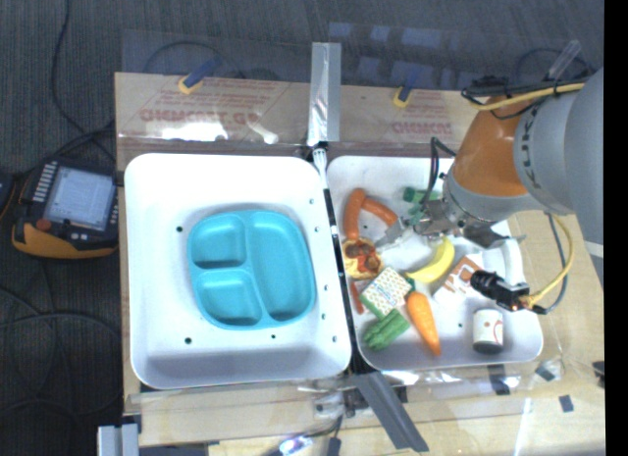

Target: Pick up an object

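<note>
We see the gripper (424, 217) low in the right bin (520, 341), among the toys at its far-left part, and we cannot tell whether it has closed on anything. The banana (437, 262), carrot (423, 319) and checkered block (385, 290) lie packed together just near of it, so a closing grasp could well nudge neighbours or catch two. The divider wall sits close on the left; open room lies right.
</note>
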### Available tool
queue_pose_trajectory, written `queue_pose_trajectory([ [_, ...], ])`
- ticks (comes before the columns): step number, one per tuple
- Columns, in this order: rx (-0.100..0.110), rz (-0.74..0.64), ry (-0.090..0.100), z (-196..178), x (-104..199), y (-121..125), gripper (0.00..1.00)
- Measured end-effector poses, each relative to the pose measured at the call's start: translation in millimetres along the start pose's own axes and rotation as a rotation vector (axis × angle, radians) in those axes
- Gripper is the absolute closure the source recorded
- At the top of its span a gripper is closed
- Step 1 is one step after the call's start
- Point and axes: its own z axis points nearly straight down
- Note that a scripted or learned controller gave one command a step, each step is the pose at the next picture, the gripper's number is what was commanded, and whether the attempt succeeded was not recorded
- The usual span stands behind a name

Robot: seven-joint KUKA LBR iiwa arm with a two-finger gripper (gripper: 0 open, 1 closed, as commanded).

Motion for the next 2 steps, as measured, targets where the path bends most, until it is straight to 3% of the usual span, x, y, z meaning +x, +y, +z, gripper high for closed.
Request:
queue_pose_trajectory([
  [1, 0.018, 0.16, 0.009, -69, -31, -104, 0.0],
  [2, -0.016, -0.044, -0.008, -21, -9, -93, 0.0],
])
